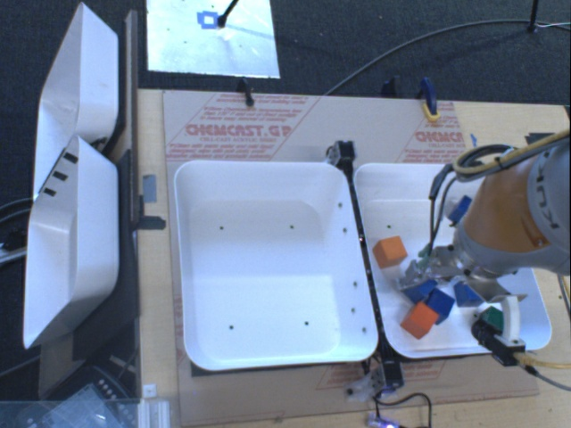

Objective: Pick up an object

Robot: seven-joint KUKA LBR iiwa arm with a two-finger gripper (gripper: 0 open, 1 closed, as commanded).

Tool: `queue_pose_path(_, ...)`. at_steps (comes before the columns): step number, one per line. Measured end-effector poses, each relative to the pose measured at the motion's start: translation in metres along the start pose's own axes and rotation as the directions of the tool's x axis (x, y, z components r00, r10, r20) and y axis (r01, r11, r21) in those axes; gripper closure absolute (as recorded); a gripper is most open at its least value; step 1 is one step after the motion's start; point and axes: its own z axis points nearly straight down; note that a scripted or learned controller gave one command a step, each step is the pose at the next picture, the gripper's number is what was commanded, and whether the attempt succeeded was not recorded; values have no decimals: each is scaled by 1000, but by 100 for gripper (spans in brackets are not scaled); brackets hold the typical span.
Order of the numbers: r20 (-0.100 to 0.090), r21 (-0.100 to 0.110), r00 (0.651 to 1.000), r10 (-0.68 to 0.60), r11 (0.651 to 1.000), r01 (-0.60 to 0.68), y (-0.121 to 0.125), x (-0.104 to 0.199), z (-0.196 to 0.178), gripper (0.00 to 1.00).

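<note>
The right bin (385,185) holds several small blocks. An orange cube (389,251) sits near its left wall. An orange block (418,319) lies toward the front, touching a blue block (438,302). Another blue block (467,293) lies just right of them, and a green piece (492,315) sits near the front right. One more blue piece (459,209) peeks out behind the arm. My gripper (415,275) reaches down into the bin from the right, low among the blue blocks and just right of the orange cube. The arm's grey and orange body (513,217) hides the bin's right half.
The left bin (192,181) stands beside the right one, with a black divider (357,230) between them. Spare white bins (76,185) lean at the far left. A metal plate (212,25) lies beyond the bench. Cables and a blue clamp (428,96) sit at the back right.
</note>
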Motion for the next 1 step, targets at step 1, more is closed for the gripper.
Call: queue_pose_path(1, -2, -5, 1000, -8, 1000, 8, 35, 73, -83, 100)
